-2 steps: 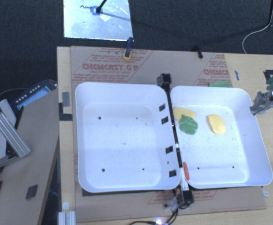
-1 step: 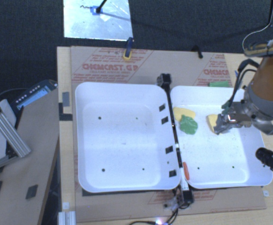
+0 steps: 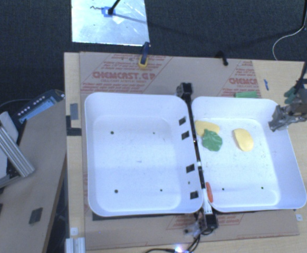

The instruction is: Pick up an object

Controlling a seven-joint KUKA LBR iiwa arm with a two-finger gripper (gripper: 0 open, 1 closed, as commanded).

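Note:
Three small objects lie in the right bin (image 3: 280, 194): a yellow wedge (image 3: 206, 127) at its left side, a green piece (image 3: 212, 140) touching the wedge just below it, and a yellow oval (image 3: 243, 139) a little to the right. My gripper (image 3: 278, 121) hangs at the bin's right rim, well to the right of the oval and apart from all three objects. Nothing is seen between its fingers.
The left bin (image 3: 137, 152) adjoins the right one along a black clamped divider (image 3: 195, 152). A small orange item (image 3: 209, 192) lies by the divider near the front. A green scrap (image 3: 247, 94) rests on the board behind the right bin.

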